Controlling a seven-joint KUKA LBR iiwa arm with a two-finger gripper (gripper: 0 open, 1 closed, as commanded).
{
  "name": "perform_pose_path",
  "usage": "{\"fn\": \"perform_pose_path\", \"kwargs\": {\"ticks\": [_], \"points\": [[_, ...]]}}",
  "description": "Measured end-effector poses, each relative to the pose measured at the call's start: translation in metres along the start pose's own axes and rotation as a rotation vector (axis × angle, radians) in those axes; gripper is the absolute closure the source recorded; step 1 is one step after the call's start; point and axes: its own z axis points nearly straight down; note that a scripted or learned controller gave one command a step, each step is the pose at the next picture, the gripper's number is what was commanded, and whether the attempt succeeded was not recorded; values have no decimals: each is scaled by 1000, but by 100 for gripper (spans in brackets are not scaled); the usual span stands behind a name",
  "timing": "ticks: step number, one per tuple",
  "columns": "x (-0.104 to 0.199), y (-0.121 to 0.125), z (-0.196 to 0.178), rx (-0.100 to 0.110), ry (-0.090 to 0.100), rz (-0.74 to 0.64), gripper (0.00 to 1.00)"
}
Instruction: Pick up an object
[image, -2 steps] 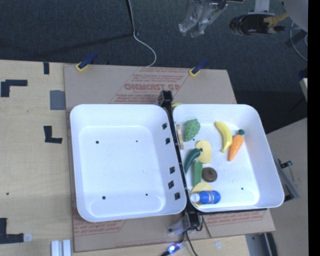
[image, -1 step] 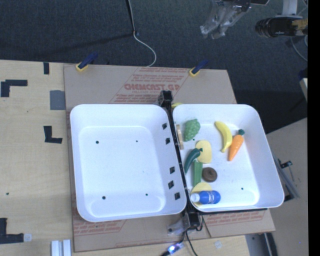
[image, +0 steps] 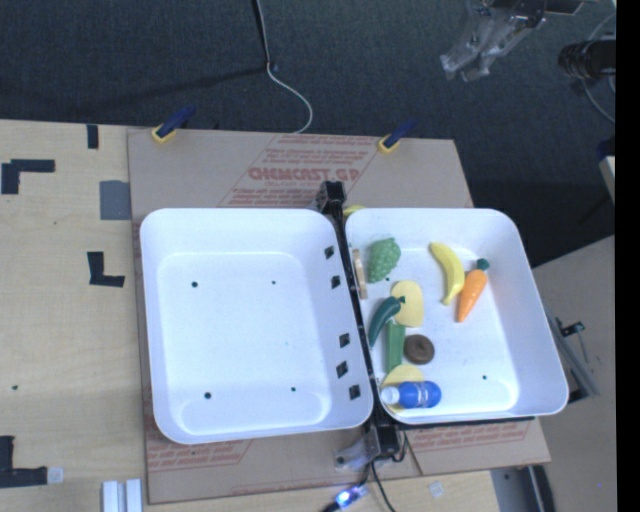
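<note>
The right bin (image: 520, 345) holds several toy foods. A green broccoli (image: 381, 258) lies near the divider, with a yellow banana (image: 446, 268) and an orange carrot (image: 470, 292) to its right. Below them lie a yellow piece (image: 408, 300), a green pepper (image: 382, 318), a dark green cucumber (image: 396, 346) and a brown ring (image: 419, 348). A blue and white bottle (image: 414, 395) lies at the front rim beside a yellow fruit (image: 402, 374). My gripper (image: 478, 50) hangs high at the far right, well beyond the bins and apart from every object.
The left bin (image: 170, 330) stands beside the right one on a cardboard sheet (image: 300, 170) held by two clamps. A thin cable (image: 285, 85) runs down from the top. Dark floor lies behind the bench.
</note>
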Motion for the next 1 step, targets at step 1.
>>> {"fn": "perform_pose_path", "kwargs": {"ticks": [1], "points": [[-59,0,0,0,-1,2,100]]}}
